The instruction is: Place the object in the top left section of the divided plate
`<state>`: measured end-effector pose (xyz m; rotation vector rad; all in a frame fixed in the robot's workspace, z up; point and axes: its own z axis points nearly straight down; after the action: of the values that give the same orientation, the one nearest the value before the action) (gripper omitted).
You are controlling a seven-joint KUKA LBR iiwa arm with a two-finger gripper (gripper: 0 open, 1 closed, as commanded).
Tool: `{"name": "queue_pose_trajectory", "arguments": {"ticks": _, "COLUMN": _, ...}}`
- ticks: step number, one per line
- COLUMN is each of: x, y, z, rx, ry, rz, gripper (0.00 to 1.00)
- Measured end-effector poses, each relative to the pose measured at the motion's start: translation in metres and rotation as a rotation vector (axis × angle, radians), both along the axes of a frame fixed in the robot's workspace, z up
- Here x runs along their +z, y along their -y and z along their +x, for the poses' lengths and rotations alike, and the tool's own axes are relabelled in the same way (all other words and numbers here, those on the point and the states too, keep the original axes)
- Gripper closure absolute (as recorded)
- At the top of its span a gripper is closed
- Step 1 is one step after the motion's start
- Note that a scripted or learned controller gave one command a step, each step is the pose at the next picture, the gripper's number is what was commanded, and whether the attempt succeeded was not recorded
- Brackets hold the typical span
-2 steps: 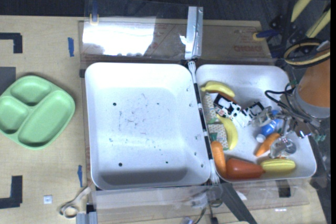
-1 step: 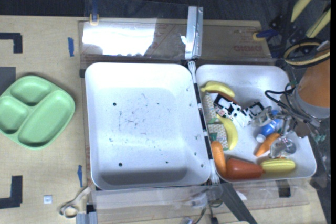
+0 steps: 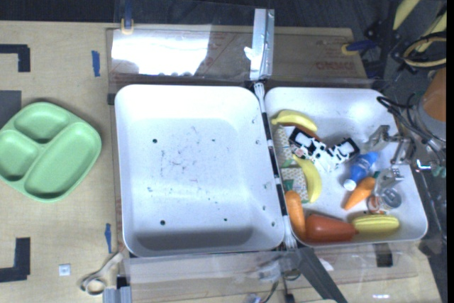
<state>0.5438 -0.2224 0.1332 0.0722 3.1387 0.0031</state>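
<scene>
Nothing is placed yet: the pincer (image 3: pixel 394 168), its grip state impossible to tell, sits over the right bin (image 3: pixel 406 238) beside a carrot (image 3: pixel 358 194), with the green divided plate (image 3: pixel 47 150) far to its left on the counter (image 3: pixel 64 39).

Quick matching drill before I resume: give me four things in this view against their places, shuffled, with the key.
Things:
1. green divided plate
2. blue bottle
3. black-and-white toy cow
4. yellow banana

Places:
A. right bin, near its top-left corner
B. on the bench, left of both bins
C. right bin, beside the gripper
D. middle of the right bin

Pairs: 1-B, 2-C, 3-D, 4-A
</scene>
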Motion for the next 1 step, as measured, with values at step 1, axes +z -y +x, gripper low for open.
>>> {"name": "queue_pose_trajectory", "arguments": {"ticks": 1, "x": 0.0169, "y": 0.0001, "z": 0.0163, "rx": -0.450, "ry": -0.002, "rz": -0.001, "gripper": 0.00}}
